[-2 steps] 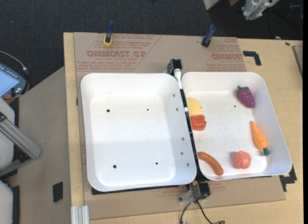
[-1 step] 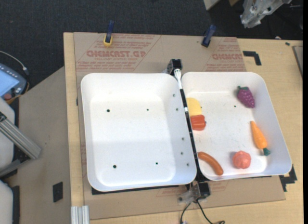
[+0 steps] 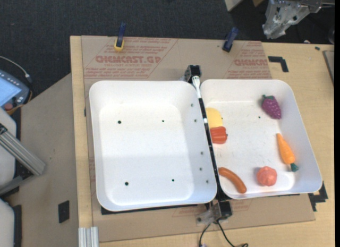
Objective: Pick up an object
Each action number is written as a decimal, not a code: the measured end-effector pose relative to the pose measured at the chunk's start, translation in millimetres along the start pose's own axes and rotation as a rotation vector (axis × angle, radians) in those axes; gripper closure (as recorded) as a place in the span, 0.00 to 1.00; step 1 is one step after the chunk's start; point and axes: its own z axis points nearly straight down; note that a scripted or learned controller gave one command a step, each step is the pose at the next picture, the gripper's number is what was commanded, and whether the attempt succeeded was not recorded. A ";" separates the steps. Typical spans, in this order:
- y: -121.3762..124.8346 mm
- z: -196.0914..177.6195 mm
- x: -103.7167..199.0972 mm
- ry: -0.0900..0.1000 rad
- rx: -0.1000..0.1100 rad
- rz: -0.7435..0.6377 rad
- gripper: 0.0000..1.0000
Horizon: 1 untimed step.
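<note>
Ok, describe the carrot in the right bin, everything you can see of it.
The carrot is a small orange toy, smooth and plastic-looking, tapering to a point at its far end, with a dark green stub at its near end. It lies flat along the right bin's right wall, touching no other toy, with a red round toy nearby to its left.

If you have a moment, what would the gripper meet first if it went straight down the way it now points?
The gripper hangs at the top right, above the bench's far edge, behind the right bin. Going straight down it would probably meet bare bench board first, not the toys such as the purple grapes. Depth is unclear from this slanted view.
</note>
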 end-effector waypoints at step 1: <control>-14.6 0.1 10.3 0.000 0.000 0.000 1.00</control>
